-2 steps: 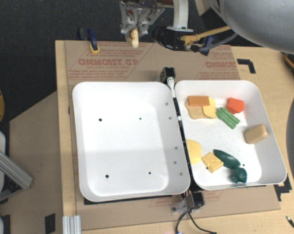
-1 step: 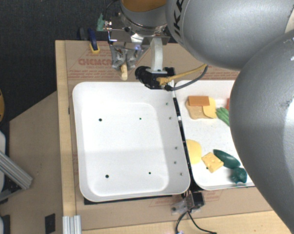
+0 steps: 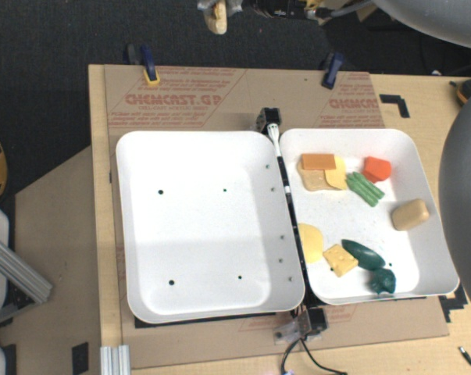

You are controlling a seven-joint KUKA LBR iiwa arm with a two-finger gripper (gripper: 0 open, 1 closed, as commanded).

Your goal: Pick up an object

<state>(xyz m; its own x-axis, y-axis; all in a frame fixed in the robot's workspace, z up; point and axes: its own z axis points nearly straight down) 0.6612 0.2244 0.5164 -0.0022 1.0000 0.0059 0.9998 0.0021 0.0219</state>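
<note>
camera view shows the gripper [image 3: 219, 5] at twelve o'clock, beyond the counter [image 3: 219, 84], clenched on a small tan rounded lump [image 3: 217, 19] hanging between its fingertips. the right white plastic bin [image 3: 422, 201], at three o'clock, carries the other pieces. the lump looks pinched near its top, so it could slip and drop outside both bins.

White bins [image 3: 133, 209] hold an orange block [image 3: 377, 168], green stick [image 3: 365, 188], tan piece [image 3: 410, 214] and yellow wedge [image 3: 340, 259].

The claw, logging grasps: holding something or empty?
Holding: a small tan lump sits between the claw fingers, above the bench.
</note>
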